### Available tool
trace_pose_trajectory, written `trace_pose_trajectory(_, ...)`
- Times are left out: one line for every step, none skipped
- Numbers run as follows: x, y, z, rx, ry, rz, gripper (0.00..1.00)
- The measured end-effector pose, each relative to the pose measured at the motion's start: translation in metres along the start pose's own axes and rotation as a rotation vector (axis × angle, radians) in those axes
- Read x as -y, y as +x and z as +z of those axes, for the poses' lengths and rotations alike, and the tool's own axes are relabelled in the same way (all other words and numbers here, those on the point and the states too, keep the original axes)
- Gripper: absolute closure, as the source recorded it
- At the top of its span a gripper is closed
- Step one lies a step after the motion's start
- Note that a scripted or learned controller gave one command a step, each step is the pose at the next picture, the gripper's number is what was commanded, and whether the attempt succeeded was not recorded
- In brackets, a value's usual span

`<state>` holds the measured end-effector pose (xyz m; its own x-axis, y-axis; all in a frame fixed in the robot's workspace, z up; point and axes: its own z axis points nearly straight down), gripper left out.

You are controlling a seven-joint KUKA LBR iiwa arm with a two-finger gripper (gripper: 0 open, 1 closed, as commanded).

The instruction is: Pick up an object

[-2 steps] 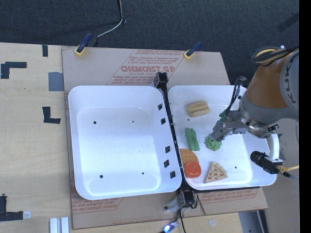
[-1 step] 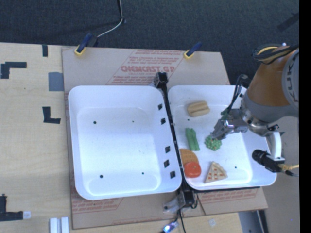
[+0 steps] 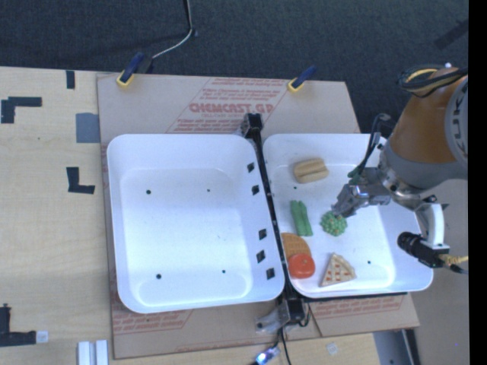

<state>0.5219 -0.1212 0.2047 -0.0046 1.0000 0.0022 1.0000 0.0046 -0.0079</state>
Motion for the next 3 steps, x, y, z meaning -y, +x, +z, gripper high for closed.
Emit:
trace_pose_trajectory(0.000, 0.000, -0.009, 0.000, 0.001, -0.001, 1.00)
trace_pose_trajectory(0.000, 0.001, -0.019, 0.001, 0.001, -0.002, 1.00)
trace_pose_trajectory(-0.001, 0.001, -0.028, 0.001, 0.002, -0.002, 1.00)
